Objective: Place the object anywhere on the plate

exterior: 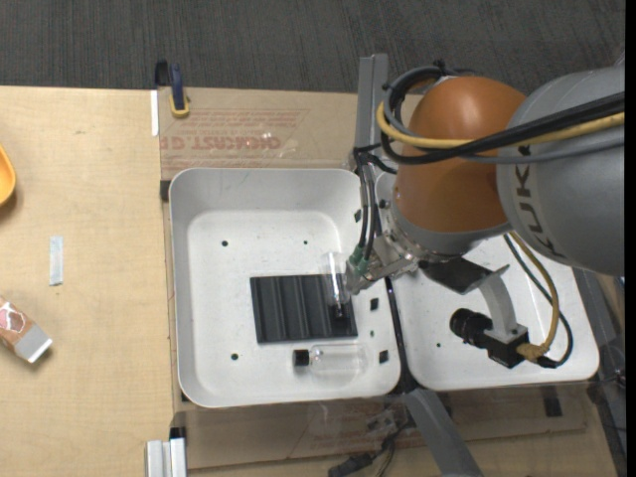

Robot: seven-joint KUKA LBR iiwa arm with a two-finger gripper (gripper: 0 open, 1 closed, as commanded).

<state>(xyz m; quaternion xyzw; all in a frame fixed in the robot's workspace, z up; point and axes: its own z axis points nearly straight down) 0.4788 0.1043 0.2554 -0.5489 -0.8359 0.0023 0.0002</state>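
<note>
A black ridged plate (293, 307) lies flat in the left white bin (199, 266), slightly right of its middle. Just in front of it, a clear plastic object with a black end (330, 362) lies on the bin floor, close to the plate's front right corner and off the plate. My gripper (338, 288) reaches down over the right edge of the plate, behind the clear object and apart from it. The big orange and grey wrist (457, 167) hides what lies above the gripper.
The right bin (437, 351) is largely covered by the arm and a black cable fitting (485, 334). On the wooden bench to the left lie a small grey strip (56, 260) and a wrapped item (22, 331). Cardboard (238, 132) lies behind the bins.
</note>
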